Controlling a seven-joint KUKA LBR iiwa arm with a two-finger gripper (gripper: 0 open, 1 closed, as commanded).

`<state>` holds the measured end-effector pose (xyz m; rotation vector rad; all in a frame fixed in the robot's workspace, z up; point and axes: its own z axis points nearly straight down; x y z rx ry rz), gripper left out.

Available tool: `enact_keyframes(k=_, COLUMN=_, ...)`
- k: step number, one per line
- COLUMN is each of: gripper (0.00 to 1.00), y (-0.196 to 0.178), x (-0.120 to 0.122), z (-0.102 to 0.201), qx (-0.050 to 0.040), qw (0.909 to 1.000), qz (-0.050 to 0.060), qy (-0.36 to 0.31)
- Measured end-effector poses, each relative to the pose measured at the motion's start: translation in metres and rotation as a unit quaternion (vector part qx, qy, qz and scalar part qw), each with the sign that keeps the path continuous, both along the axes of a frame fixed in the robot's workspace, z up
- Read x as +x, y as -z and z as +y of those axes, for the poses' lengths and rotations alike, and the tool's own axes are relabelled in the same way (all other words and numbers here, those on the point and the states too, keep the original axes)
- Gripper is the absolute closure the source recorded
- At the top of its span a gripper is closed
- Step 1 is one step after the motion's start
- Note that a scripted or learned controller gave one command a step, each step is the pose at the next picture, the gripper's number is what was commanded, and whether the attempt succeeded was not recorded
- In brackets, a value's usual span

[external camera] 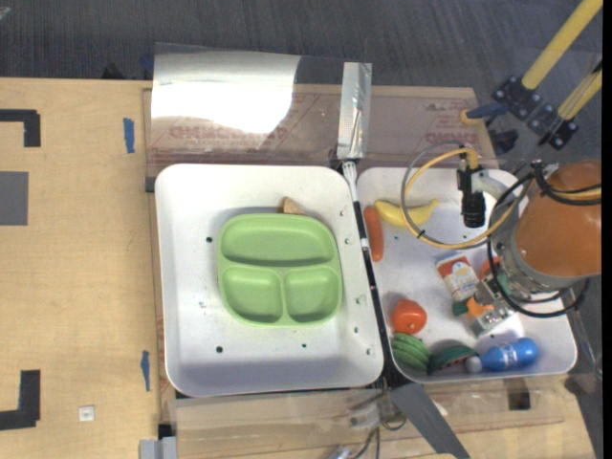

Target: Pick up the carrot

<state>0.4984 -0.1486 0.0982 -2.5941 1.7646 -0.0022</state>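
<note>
The carrot [373, 232] is a slim orange piece lying lengthwise against the left wall of the right bin [564, 357]. My gripper [486, 311] hangs low over the right half of that bin, well to the right of the carrot and a little nearer the front. It sits among a small red-and-white carton [457, 275] and a blue bottle [507, 355]. The arm's orange band [564, 232] rises just above it. Nothing orange shows at the gripper.
A yellow banana [406, 213] lies just right of the carrot. A red tomato [409, 315] and a dark green vegetable [413, 350] sit at the bin's front left. The left bin [182, 256] holds a green divided plate [280, 268] with a small brown piece [292, 206] behind it.
</note>
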Motion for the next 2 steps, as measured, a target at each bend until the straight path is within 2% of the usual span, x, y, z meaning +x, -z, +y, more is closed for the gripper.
enact_keyframes(k=1, gripper=1.0, y=-0.079, x=0.055, z=0.017, qx=0.0007, qw=0.9944, qz=-0.001, qy=0.105)
enact_keyframes(k=2, gripper=1.0, y=0.001, x=0.005, z=-0.014, qx=0.0, qw=0.9998, qz=0.0, qy=-0.02)
